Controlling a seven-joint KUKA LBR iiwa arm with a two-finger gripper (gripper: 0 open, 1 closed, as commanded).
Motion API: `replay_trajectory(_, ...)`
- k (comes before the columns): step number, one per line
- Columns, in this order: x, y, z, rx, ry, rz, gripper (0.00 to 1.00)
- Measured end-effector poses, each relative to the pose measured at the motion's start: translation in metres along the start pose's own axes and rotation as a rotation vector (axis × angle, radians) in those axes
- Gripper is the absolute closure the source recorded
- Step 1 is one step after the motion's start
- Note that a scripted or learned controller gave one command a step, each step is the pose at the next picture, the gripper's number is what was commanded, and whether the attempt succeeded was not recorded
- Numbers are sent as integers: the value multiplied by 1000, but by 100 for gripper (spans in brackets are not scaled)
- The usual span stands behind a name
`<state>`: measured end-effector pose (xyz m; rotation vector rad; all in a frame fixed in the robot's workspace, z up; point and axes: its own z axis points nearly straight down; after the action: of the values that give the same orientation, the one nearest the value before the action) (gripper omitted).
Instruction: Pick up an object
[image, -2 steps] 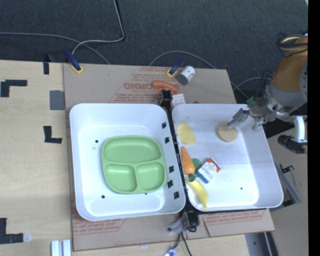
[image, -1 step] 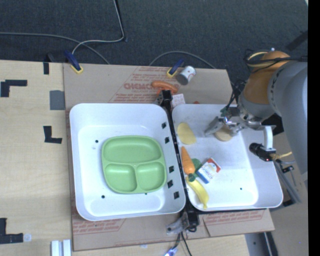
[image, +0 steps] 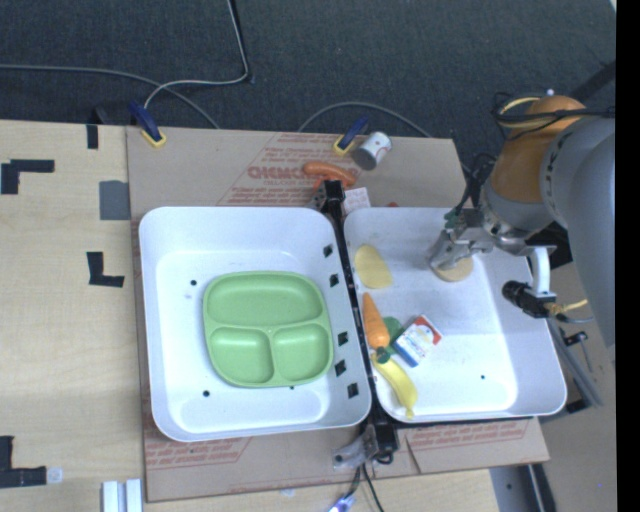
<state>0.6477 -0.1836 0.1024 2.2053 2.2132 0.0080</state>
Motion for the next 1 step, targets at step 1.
replay_trajectory(1,1,1,-1,-1,1,0,0)
